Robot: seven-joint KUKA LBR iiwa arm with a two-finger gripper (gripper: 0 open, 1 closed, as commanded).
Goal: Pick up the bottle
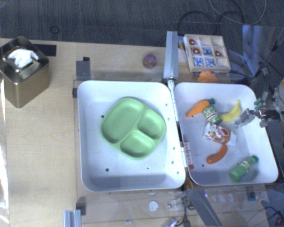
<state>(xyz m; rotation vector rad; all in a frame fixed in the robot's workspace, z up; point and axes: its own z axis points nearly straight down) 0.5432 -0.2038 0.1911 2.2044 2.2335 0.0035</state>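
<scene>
**Inspector:** As the green plastic bottle [243, 169] lies untouched on its side in the near right corner of the right-hand white bin [195, 171], I judge the task to be at the approach step, with no grasp begun.

**Clerk:** And the gripper [250, 117]?

**Inspector:** It reaches in from the right over the far right part of that bin, just beside the yellow banana [232, 112]. Whether its fingers are apart or together I cannot tell; they are too small and blurred. Nothing is seen between them.

**Clerk:** How does the bottle stand to it?

**Inspector:** Well apart, nearer to the viewer than the gripper and roughly below it in the view. An orange sausage-shaped toy [217, 154] lies just left of the bottle, and a red-and-white printed packet [217, 133] sits farther in.

**Clerk:** What does the next move call for?

**Inspector:** In my judgement, travel toward the near corner, alignment across the bottle's narrow body, then descent. The bin wall close by leaves little room, so a miss is possible.
</scene>
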